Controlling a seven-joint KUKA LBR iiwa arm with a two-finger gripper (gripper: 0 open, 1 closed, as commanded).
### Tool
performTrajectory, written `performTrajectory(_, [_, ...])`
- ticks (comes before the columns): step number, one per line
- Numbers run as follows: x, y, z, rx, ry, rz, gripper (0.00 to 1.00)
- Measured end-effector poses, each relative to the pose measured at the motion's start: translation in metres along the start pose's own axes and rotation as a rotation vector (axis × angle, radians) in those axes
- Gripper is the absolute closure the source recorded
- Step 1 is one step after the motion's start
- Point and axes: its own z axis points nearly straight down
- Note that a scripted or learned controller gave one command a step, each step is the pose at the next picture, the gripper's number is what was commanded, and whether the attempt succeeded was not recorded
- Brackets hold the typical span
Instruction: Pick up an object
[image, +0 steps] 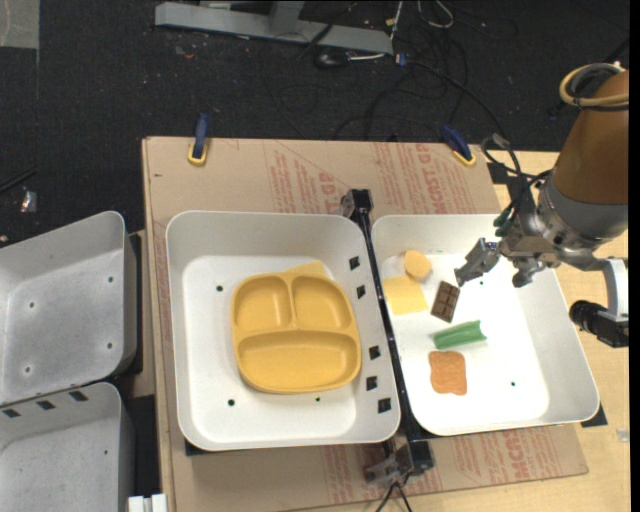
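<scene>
Your gripper (497, 262) hovers open, holding nothing. Just beside its left finger lies the brown block (445, 300): likely light, rigid; grasp its narrow sides.

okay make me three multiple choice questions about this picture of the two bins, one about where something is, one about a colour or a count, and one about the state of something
1. Where does the yellow divided tray lie?
A. in the left bin
B. in the right bin
C. on the floor

2. How many small items lie in the right bin?
A. two
B. five
C. eight

3. What is the gripper doing?
A. lifting the green piece
B. hovering over the right bin with nothing between its fingers
C. resting on the tray

Answers:
1 A, the tray fills the left bin.
2 B, a yellow round piece, pale yellow block, brown piece, green piece and orange piece.
3 B, all five items lie on the bin floor, apart from the gripper.
</scene>
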Motion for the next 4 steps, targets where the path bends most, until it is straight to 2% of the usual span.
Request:
performTrajectory(1, [0.0, 0.002, -0.006, -0.011, -0.001, -0.003, 0.0])
performTrajectory(2, [-0.002, -0.002, 0.038, -0.008, -0.001, 0.0, 0.0])
performTrajectory(4, [0.0, -0.001, 0.156, -0.009, -0.001, 0.0, 0.0])
